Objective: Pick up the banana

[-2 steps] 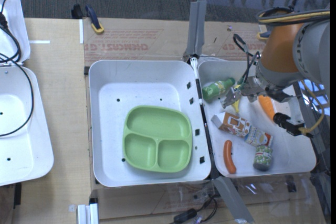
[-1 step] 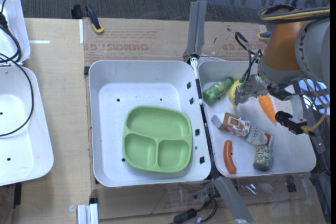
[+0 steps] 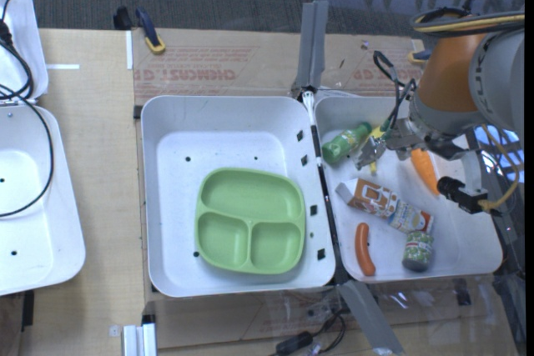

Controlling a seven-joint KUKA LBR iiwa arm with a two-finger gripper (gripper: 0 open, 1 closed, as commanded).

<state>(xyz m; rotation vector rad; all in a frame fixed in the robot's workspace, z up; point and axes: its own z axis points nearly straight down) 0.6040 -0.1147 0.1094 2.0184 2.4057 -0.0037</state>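
Camera view: gripper (image 3: 373, 151) low in the right bin (image 3: 467, 263), just right of a green bottle (image 3: 345, 142); can't tell its state. Banana (image 3: 380, 132) barely visible, yellow bit right of the bottle, by the gripper.

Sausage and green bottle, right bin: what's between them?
The carton: its left end lies in the gap between the bottle and the sausage, as the camera view shows.

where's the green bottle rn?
In the right bin, near its top-left corner: the green bottle lies on its side, just left of the end effector.
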